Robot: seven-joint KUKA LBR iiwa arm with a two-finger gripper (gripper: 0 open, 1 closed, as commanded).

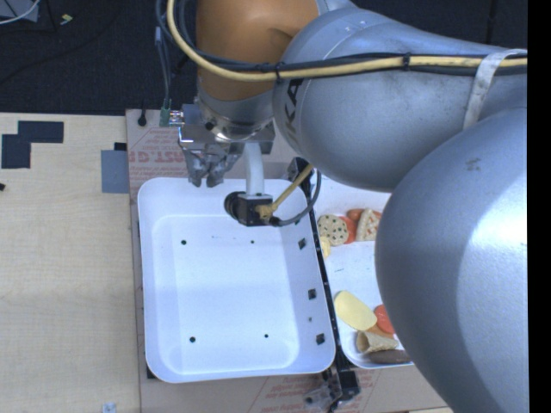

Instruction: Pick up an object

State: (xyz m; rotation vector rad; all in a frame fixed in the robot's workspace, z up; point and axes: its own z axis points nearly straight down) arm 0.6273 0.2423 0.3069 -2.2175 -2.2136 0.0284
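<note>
My gripper (207, 177) hangs over the back rim of the left white bin (159, 282), its fingers close together with nothing between them. The objects lie in the right bin (344, 269), mostly hidden under the arm. There I see a speckled tan cookie-like piece (332, 228), a red and white piece (368, 223), a yellow piece (354, 310), a small red piece (385, 320) and a brown piece (379, 343). All of them are well to the right of the gripper.
A black fitting with a yellow cable (248, 209) hangs from the wrist over the left bin's back edge. The big grey arm covers the upper right. A black divider (314, 295) separates the bins. The wooden bench (60, 265) lies to the left.
</note>
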